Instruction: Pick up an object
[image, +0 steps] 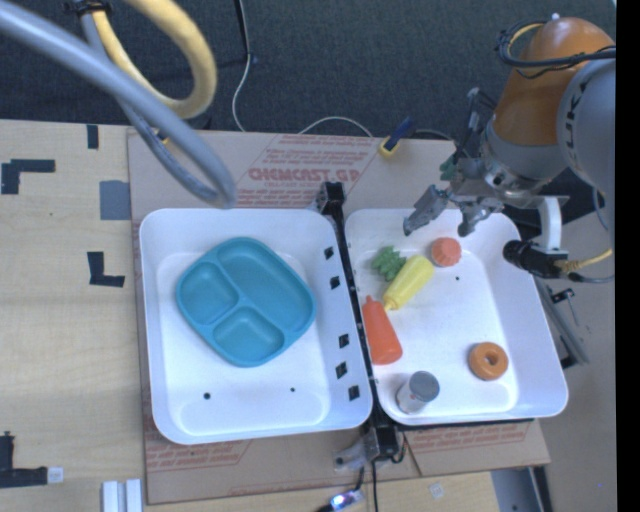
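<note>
Camera view looks down on two white bins side by side. A blue divided plate lies alone in the left bin. The right bin bears a green leafy toy at its upper left, touching a yellow bottle-like piece that lies tilted. An orange carrot-like piece lies along the divider below them, a grey cylinder stands near the front edge, and an orange ring sits toward the lower right, well apart from the others. A small orange-red ball rests just right of the yellow piece. The gripper hangs above the bin's upper rim, its two fingers spread open with nothing between them; the ball lies just below, probably not touched, though the slant makes this hard to judge.
</note>
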